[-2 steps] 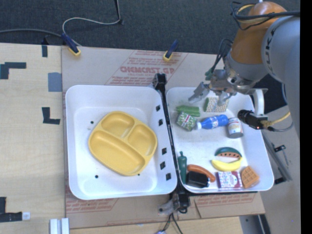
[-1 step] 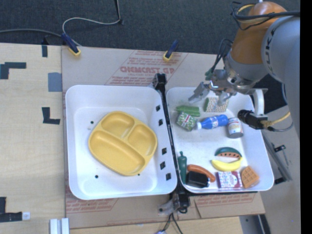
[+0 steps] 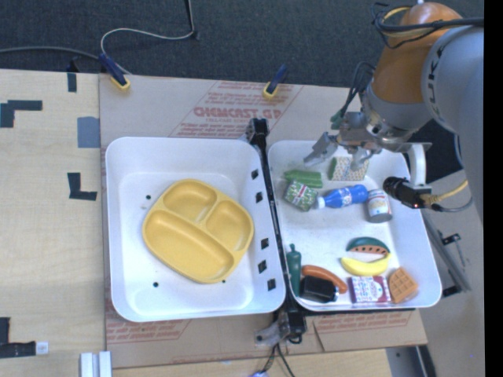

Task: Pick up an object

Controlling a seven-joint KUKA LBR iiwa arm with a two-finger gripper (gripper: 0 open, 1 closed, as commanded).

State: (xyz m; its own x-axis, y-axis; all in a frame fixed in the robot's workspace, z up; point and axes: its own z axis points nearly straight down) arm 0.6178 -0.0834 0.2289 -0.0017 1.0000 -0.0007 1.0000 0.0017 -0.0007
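Bench: two white bins (image 3: 118, 210).
Gripper (image 3: 339, 152): fingers spread wide, holding nothing.
Beneath, at 6 o'clock: speckled packet (image 3: 343, 168).

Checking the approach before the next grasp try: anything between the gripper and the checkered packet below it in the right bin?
Nothing visible. The gripper hangs right above the checkered packet at the far end of the right bin, fingers spread. The green packet and the blue bottle lie beside the checkered packet, nearer the camera, not over it.
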